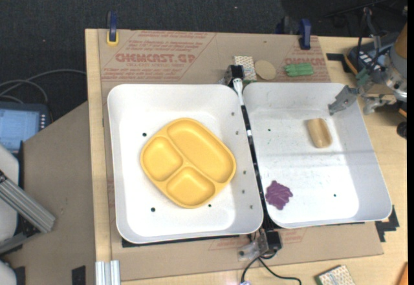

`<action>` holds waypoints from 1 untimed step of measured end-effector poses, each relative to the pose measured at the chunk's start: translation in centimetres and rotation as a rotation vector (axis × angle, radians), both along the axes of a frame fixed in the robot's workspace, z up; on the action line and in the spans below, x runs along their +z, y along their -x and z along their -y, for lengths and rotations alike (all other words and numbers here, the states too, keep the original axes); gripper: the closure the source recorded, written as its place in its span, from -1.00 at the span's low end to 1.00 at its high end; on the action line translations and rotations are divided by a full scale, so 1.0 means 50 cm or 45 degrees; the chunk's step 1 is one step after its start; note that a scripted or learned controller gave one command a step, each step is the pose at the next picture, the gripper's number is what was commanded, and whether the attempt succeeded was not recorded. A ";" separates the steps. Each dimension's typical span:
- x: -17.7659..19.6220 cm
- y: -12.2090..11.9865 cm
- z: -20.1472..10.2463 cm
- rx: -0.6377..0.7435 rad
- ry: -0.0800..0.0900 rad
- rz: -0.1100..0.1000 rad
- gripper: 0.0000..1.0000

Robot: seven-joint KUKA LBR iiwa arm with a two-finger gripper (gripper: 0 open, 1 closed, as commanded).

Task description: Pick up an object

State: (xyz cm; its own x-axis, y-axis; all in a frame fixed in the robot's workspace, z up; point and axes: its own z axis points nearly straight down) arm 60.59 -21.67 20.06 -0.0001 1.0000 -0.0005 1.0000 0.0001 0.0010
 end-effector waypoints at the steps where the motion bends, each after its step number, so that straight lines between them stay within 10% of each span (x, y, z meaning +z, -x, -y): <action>1: -0.246 -0.035 -0.022 0.003 -0.005 -0.010 -1.00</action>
